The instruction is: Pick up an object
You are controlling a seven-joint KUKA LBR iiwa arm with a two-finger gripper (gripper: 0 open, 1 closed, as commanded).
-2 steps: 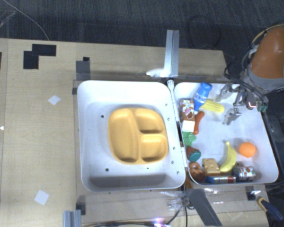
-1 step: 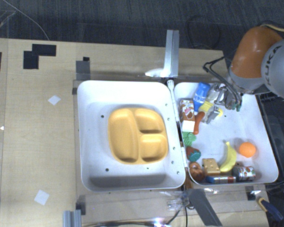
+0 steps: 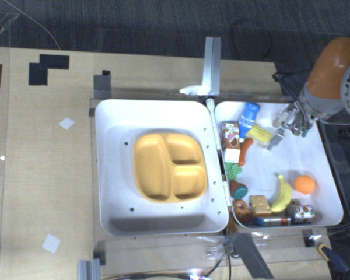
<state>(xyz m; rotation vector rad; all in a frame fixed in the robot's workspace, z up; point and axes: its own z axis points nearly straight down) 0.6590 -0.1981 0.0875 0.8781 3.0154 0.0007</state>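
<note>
Jaws (image 3: 278, 137) hovering low in the right bin (image 3: 329, 174), near its back wall, fingers (image 3: 273, 141) appearing parted, though too small to tell for certain. Nothing showing between them. Tips lying just beside the right end of a yellow block (image 3: 258, 134), perhaps touching it; contact not resolvable. Blue bottle (image 3: 249, 114) lying just behind the block, against the back wall. Orange carrot (image 3: 245, 150) slanting in front of the block, with a red-and-white packet (image 3: 230, 135) to its left along the dividing wall. Arm (image 3: 332, 77) reaching in from the right, orange band sitting above the wrist.

Farther forward: banana (image 3: 282, 195) standing near the bin's middle front, orange (image 3: 304, 184) just beside it to the right, can (image 3: 302, 214) and brown block (image 3: 260, 203) crowding the front wall. Left bin (image 3: 114, 156) carrying a yellow tray (image 3: 168, 165), well apart from the jaws. Both bins resting on the tabletop (image 3: 41, 174).

Step judged: approaching for a grasp, likely on the yellow block; nothing lifted yet.

Next move calling for: centring over the block so one finger lands on each long side, descending, then closing before lifting. Risk judged: nudging the block toward the bottle rather than straddling it.
</note>
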